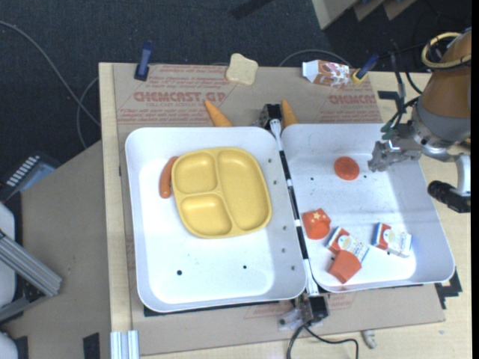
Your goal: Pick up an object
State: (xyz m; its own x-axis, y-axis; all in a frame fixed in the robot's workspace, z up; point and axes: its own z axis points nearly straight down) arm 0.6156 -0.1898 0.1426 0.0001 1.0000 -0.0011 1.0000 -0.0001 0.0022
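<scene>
My gripper (379, 158) hangs over the upper right part of the right bin (419, 215), just right of a round red-orange slice (346, 168). Nothing shows between its fingers. Lower in that bin lie a red strawberry-like piece (316, 224), a red block (344, 266) and two small red-and-white cartons (349, 244) (393, 239). The left bin (150, 223) holds a yellow divided plate (221, 191) with a sausage (165, 178) along its left side.
On the bench behind the bins lie a slice of bread (241, 69), two carrot pieces (217, 114) (288, 113), a small carton (327, 72) and a blue clip (143, 60). A black clamp (272, 115) sits at the seam between the bins.
</scene>
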